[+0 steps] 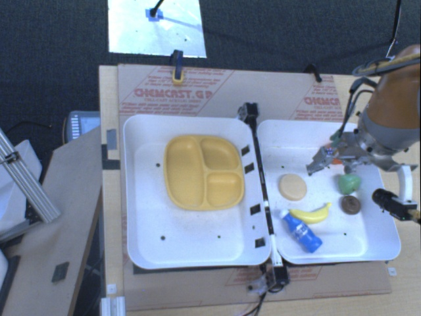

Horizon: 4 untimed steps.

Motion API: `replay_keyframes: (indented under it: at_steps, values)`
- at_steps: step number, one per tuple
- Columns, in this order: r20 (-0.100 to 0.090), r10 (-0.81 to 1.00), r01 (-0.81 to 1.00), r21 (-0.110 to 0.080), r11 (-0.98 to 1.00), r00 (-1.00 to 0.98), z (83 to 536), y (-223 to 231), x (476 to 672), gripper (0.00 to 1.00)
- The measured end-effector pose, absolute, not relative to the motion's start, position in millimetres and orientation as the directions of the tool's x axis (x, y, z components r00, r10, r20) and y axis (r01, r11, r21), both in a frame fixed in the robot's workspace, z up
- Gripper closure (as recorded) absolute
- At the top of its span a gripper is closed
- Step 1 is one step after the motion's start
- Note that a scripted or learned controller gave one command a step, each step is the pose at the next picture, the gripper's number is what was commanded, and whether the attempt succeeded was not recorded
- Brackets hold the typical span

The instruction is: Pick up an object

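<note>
The end effector [327, 157] hovers over the right bin's [375, 245] far edge, seemingly above the green object [349, 183]; I cannot tell its state.

bins: 2 [138, 242] [375, 245]; yellow tray: 1 [202, 172]; banana: 1 [312, 213]; blue bottle: 1 [302, 232]; tan disc: 1 [293, 187]; green item: 1 [350, 183]; brown disc: 1 [351, 205]

- Arm [395, 104] cut off by right edge; upper links out of frame.
- Tool [327, 158] small and blurred; finger spacing unreadable.
- Green object [350, 183] partly covered above by the wrist; shape unclear.
- Brown round object [351, 205] too small to identify.
- Right bin [329, 252] far corner hidden behind the arm.
- Blue bottle [302, 231] label illegible.
</note>
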State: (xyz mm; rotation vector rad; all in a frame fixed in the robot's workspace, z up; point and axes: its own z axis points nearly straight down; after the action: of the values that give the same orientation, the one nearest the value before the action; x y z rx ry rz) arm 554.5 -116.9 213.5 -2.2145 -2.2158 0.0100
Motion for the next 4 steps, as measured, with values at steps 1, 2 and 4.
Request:
replay_keyframes:
  at_steps: [1, 2, 4]
  values:
    - [0.0, 1.0, 1.0, 0.001, 0.003, -0.003, 220, -117, 557.2, 0.0]
    - [0.001, 1.0, 1.0, -0.003, 0.001, -0.001, 159, -118, 550.7, 0.0]
    - [0.001, 1.0, 1.0, -0.001, 0.0, 0.0, 83, -107, 550.1, 0.0]
